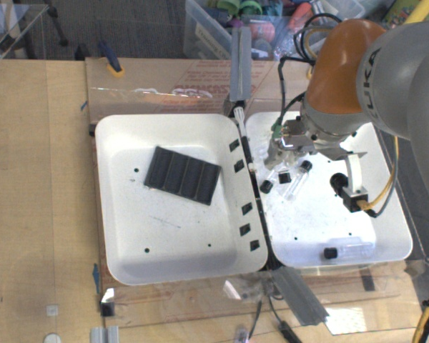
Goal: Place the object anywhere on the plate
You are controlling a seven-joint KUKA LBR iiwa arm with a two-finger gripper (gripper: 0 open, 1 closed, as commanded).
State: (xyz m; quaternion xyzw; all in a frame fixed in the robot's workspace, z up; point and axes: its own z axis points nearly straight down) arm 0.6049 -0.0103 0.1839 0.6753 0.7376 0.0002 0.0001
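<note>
A dark grey ribbed plate (182, 175) lies flat in the left bin (129, 256), slightly turned, toward the bin's back half. My gripper (284, 183) hangs low over the left part of the right bin (386, 241), close to the divider between the bins. Its two clear fingers (271, 180) stand apart, so it is open, and I see nothing between them. A small clear object with a black end (341, 251) lies near the right bin's front rim, well apart from the gripper.
A black divider strip with clips (244, 184) runs between the bins. A black cable fitting (341, 185) hangs from the wrist over the right bin. Behind the bins stands a clear tub of coloured toys (272, 6). Loose scraps lie on the bench in front.
</note>
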